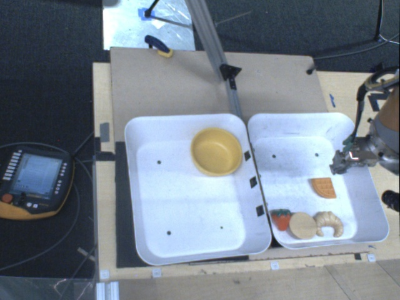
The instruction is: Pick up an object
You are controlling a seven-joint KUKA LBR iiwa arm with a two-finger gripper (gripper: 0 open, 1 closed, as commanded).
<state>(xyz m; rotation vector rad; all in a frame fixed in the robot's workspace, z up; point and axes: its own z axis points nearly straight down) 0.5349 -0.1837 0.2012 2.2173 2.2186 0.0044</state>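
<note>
Waffle (323, 187) is lying in the right bin (294, 130), near a croissant (329, 223). Gripper (344, 160) is hovering just above it; its grip is impossible to tell.

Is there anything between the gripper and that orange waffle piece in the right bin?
Nothing visible. The gripper sits up and right of the waffle piece, with bare white bin floor between them. The croissant lies nearer the front wall, out of the way.
</note>
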